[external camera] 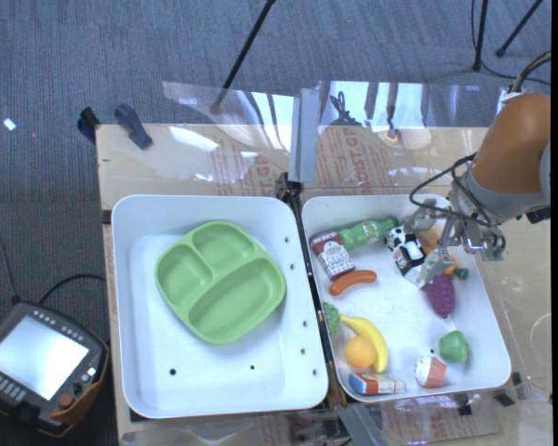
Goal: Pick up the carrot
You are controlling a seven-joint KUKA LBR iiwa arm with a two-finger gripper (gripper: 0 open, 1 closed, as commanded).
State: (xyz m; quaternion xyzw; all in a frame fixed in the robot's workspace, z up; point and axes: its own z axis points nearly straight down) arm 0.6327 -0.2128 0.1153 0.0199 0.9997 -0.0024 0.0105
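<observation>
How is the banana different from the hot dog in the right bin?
The banana is yellow; the hot dog is orange-red. The banana looks bigger and thicker, the hot dog slimmer. The banana lies toward the near side of the right bin, touching an orange ball; the hot dog lies further back, beside a small red-labelled bottle. Both are long, slightly curved toy foods lying flat.

The green divided plate (220,282) lies in a white bin (135,342). To the right of the plate are a yellow banana (372,337), an orange ball (359,353), purple grapes (440,295) and a black-and-white spotted cow toy (405,247). The arm (511,156) is grey with an orange band.
</observation>
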